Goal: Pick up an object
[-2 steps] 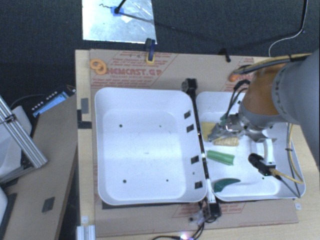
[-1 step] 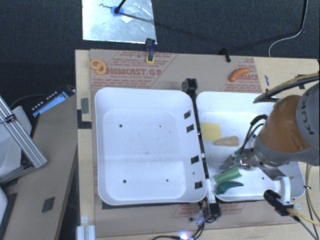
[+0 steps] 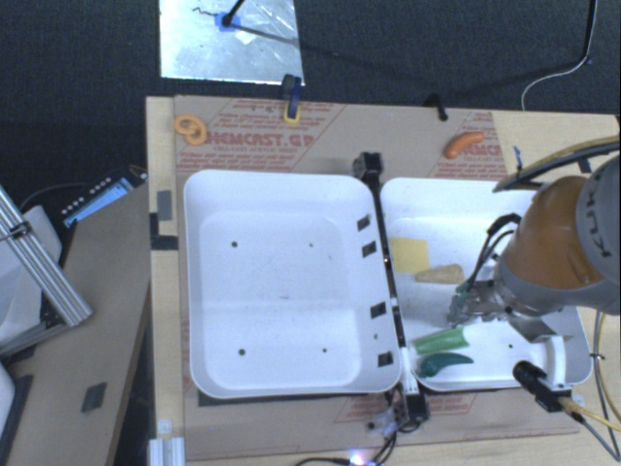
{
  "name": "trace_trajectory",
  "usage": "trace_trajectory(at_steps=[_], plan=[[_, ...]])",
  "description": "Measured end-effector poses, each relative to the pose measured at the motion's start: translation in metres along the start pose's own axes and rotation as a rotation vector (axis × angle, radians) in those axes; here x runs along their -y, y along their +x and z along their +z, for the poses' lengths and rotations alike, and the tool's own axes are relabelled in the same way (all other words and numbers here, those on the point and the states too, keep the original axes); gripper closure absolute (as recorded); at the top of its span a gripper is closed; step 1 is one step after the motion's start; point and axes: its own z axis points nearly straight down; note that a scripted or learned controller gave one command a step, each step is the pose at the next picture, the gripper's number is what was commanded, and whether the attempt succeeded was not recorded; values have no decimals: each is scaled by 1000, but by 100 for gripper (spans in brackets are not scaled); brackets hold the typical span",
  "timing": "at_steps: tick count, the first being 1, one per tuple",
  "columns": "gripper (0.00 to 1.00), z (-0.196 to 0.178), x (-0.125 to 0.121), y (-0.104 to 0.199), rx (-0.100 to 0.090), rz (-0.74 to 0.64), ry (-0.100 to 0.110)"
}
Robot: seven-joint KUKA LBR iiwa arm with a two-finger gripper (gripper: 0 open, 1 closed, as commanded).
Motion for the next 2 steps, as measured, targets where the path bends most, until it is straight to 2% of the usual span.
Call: trace_trajectory(at_steps=[1, 2], plan=[[100, -106, -2, 103, -3, -13, -8], [100, -89, -103, 205, -4, -12, -5]])
